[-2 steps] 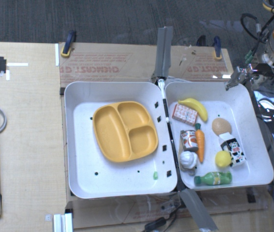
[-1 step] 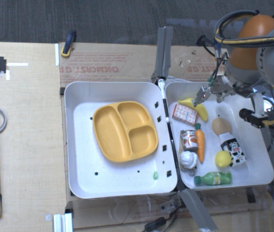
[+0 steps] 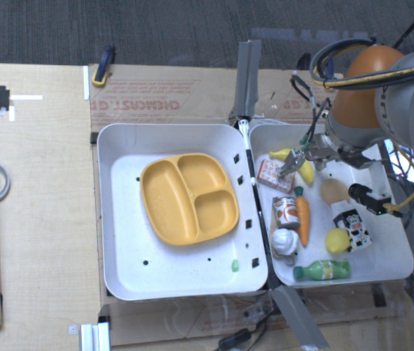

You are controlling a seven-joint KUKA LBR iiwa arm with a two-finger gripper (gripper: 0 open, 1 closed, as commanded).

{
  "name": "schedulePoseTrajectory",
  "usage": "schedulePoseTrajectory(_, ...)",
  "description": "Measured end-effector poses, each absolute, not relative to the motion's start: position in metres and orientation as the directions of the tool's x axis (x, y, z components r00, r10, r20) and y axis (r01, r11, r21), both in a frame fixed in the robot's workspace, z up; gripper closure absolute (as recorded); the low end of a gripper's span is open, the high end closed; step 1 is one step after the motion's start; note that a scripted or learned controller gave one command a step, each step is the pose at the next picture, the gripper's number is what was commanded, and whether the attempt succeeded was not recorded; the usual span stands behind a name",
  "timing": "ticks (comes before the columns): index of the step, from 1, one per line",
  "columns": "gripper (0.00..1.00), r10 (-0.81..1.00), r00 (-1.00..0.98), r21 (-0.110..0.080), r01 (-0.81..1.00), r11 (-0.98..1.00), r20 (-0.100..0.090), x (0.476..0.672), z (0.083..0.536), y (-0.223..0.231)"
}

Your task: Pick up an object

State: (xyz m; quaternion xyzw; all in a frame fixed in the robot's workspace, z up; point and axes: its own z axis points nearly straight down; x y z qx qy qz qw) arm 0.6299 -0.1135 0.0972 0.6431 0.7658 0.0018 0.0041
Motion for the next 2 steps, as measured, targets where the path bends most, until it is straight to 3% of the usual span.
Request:
schedulePoseTrajectory(1,1.00,0.986,-0.170,0.010,0.985,0.170,-0.005,0.631,0.107,-0.115)
schedulePoseTrajectory(2,1.00,0.988,-0.155,-0.002,0.988,0.155,-0.001,0.565,0.217,-0.065)
